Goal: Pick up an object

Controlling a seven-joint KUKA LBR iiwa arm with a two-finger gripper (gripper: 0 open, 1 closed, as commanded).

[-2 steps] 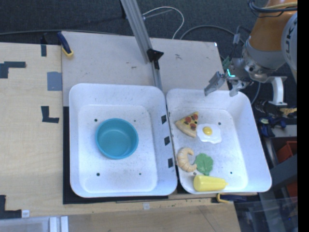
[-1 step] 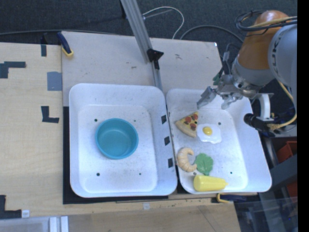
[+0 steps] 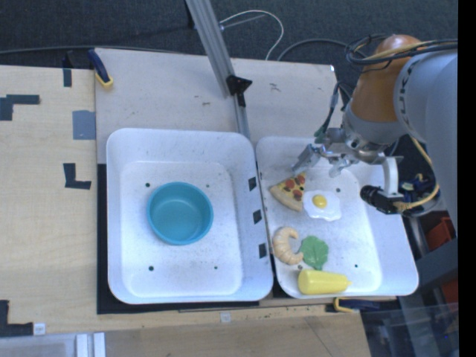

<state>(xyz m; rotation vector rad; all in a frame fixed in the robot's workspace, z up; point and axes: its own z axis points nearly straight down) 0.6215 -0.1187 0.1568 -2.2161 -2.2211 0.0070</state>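
The arm reaches in from the right over the right bin (image 3: 387,262), and its pincer (image 3: 321,162) hangs above that bin's upper part. Two fingers show, one slanting down-left toward the pizza slice (image 3: 288,192), the other shorter and off to its right, with a clear gap between them. So the pincer looks released, with nothing between its fingers.

All the likely picks lie in the right bin. The pizza slice sits nearest, just down and to the left of the left fingertip (image 3: 300,165). Its long axis runs on a slant, from lower-left to upper-right, roughly in line with that finger. The fried egg (image 3: 322,205) lies just right of the slice, nearly straight below the pincer. Further toward the near edge are a croissant (image 3: 287,245), a green leaf (image 3: 315,251) touching it, and a yellow piece (image 3: 322,281) lying crosswise by the near rim. The left bin (image 3: 126,222) holds a blue bowl (image 3: 180,213), well apart from the pincer.

My judgement is that the slice or the egg is the target, since both lie just beside the fingertips. The coming move turns on a short shift down and slightly left. Whether the fingers straddle the slice or stand beside it I cannot tell from this slant. Both pieces are flat, so a grip may slip off.
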